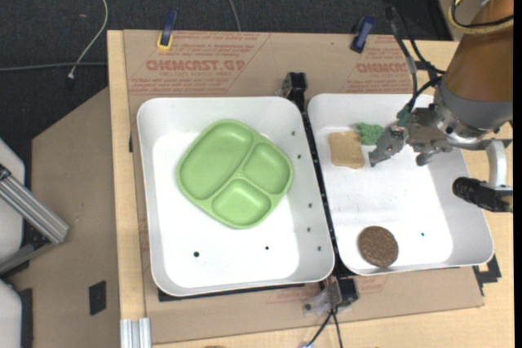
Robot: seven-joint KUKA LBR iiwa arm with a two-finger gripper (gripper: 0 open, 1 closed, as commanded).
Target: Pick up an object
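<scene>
Camera view looks down at a slant on the worktop [204, 61], and the jaws [404, 144] hang over the upper part of the right bin [457, 248]. They stand apart: one dark finger [385, 147] slants down toward the left, the other sits further right near the wrist, and nothing lies between them. Just left of the jaws, a tan bread-like slice [346, 150] lies flat on the floor of the right bin, close to the left finger; whether the two touch I cannot tell. A small green leafy piece [369, 131] lies at the upper right corner of the slice, touching it or nearly so, and just up and left of the jaws. Well below the jaws, a round brown patty [378, 246] rests near the front rim of the same bin. Behind the jaws the grey wrist rises into the arm [481, 61], which shows a broad orange band and comes in from the right side of the bin. Left of the right bin, touching it along a dark clamped seam, sits the left bin [163, 257]. A light green divided plate [235, 174] with three compartments lies in its middle, turned at an angle to the bin's walls.
</scene>
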